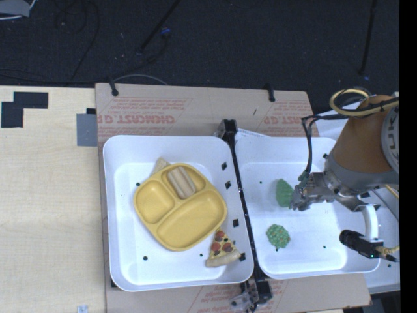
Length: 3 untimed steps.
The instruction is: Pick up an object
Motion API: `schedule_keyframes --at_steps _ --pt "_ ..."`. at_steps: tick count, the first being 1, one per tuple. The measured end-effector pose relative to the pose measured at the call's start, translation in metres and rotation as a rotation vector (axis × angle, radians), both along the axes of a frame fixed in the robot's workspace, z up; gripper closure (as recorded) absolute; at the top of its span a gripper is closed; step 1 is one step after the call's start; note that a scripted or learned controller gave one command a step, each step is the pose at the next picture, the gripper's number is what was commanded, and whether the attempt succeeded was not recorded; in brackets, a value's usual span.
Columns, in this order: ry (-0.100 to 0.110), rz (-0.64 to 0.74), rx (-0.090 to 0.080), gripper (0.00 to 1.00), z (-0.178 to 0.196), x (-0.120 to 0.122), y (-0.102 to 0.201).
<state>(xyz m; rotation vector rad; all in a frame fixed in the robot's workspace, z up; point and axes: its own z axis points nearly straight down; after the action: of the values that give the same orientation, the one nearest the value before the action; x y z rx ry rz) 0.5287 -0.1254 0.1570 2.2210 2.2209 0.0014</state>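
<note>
The gripper (301, 198) is hovering at the right bin (326, 263), touching the green leafy piece (283, 192), jaw state indeterminate, and an off-centre closure is risking nudging the piece away instead of securing it.

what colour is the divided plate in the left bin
Yellow; the divided plate shows clearly in the camera view.

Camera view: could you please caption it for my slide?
Gripper beside a green leafy toy in the right white bin.
</note>
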Motion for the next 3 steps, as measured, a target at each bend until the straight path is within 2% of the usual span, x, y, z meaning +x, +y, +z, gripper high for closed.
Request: schedule_keyframes --at_steps 1,2,3 --pt "-0.002 0.0 -0.001 1.0 0.06 -0.001 -0.009" --pt "0.002 0.0 0.0 1.0 0.067 -0.001 -0.01" --pt "0.005 0.004 0.002 1.0 0.058 0.003 0.048"
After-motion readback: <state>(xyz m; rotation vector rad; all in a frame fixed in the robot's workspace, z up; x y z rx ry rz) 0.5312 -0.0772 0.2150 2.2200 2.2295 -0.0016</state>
